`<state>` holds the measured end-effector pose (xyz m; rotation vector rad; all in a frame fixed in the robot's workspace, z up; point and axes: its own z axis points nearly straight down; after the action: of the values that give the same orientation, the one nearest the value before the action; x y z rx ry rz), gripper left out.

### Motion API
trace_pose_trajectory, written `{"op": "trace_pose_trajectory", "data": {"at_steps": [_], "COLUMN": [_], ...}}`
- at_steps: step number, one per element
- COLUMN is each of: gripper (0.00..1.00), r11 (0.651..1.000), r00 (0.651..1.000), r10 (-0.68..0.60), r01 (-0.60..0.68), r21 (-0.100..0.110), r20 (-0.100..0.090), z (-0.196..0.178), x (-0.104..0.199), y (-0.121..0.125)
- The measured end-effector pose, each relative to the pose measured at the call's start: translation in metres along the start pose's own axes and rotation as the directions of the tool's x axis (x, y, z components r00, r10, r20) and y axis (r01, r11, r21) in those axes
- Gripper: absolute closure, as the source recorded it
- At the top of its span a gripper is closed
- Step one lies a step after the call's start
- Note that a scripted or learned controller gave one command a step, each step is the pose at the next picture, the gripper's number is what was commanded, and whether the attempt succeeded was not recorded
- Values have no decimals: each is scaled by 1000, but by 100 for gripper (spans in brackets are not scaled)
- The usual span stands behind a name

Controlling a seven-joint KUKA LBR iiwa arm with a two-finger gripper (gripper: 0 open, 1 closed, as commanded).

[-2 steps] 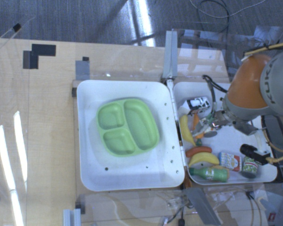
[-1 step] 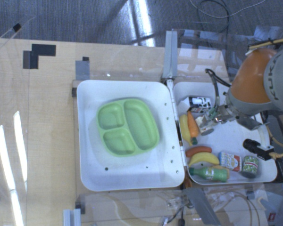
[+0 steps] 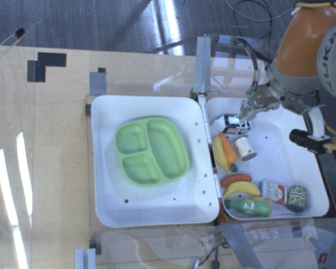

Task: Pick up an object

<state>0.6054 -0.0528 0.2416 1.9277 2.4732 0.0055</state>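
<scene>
The right bin [image 3: 283, 150] holds several toy foods. An orange carrot [image 3: 228, 150] lies beside a yellow corn cob [image 3: 219, 153] along the bin's left wall, with a small white can [image 3: 245, 148] just right of them. My gripper [image 3: 236, 125] hangs low at the bin's upper left, just above the carrot's tip and the white can. Nothing visibly sits in it. Along the front wall lie a red sausage [image 3: 236, 179], a banana [image 3: 242, 189], a green bottle [image 3: 250, 207], a juice carton [image 3: 273, 191] and a dark can [image 3: 297, 197].
The left bin [image 3: 106, 150] holds a green divided plate [image 3: 152, 150]. A metal post [image 3: 201, 66] stands behind the seam between the bins. The arm's grey and orange body [image 3: 308, 43] looms over the right bin's far right corner.
</scene>
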Motion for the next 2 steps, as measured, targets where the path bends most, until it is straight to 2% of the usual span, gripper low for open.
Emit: {"op": "trace_pose_trajectory", "data": {"at_steps": [1, 2], "gripper": [0, 0], "r11": [1000, 994], "r00": [1000, 994], "r10": [-1, 109], "r01": [1, -109], "r21": [1, 7], "r20": [0, -1], "z": [0, 59], "x": [0, -22], "y": [0, -78]}}
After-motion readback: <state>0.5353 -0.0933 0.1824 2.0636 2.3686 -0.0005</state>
